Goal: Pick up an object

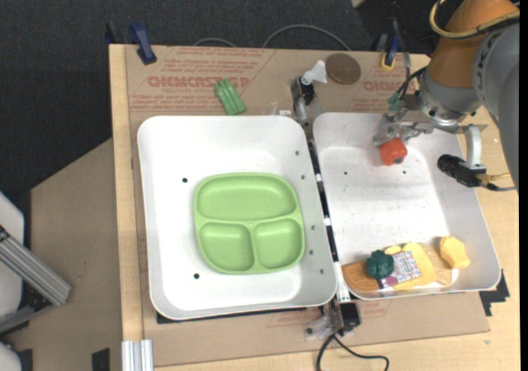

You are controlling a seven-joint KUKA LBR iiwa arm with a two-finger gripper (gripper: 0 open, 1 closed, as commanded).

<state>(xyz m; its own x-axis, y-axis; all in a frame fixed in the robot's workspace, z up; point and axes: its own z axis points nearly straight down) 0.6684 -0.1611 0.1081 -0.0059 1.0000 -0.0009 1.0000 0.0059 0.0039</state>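
Camera view. The arm enters from the right edge and bends down over the far part of the right bin. The gripper hangs at the end of the wrist, directly above a small red-orange object. The object sits immediately below the metal finger assembly and appears to be touching or nearly touching it. Whether it lies between the fingers or only under them cannot be told at this resolution, and the state of the jaws (spread, closed, or pinching) cannot be told either. No grasp should be assumed.

The relation that governs the coming move is vertical. The red-orange object lies straight below the gripper, shifted slightly toward the near side of the bin, with no sideways offset that can be seen. The object is compact and roughly round, so no long axis can be read, and finger orientation likely matters little. The judgement is that the next step is a short descent and close, or a lift if closure is already made.

Other candidates lie well apart, along the near wall of the right bin: a tan flat piece, a dark green object on it, and a yellow block just beside it. The left bin holds a green divided tray.
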